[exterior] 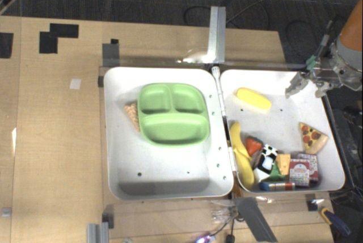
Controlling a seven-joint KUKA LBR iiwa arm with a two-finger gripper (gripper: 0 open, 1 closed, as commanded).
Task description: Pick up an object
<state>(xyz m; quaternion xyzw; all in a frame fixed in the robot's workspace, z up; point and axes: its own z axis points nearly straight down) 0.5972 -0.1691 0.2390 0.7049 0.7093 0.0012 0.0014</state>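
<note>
**Arm at the right bin's far corner, toys scattered below**

Pale wooden bench (pixel 51 139) fills the scene, with dark carpet beyond its far edge, and two shallow white bins sit on it side by side. Inside the left white bin (pixel 122 179) a green plastic divided plate (pixel 172 113) lies flat, with a speckled tan cracker-like piece (pixel 131 116) tucked just under its left rim.

At the right white bin (pixel 334 174) the two-finger gripper (pixel 309 83) hangs over the far right corner. Its fingers stand slightly apart and have nothing between them.

A yellow oblong toy (pixel 253 100) lies apart near the far left of that bin. A toy pizza slice (pixel 312 137) rests by the right wall. Along the left wall lies a yellow toy banana (pixel 241 155), touching a heap at the near edge: a red-orange piece (pixel 253 146), a black-and-white block (pixel 267 158), a red printed box (pixel 304 171) and a red-and-blue marker (pixel 278 185).
</note>
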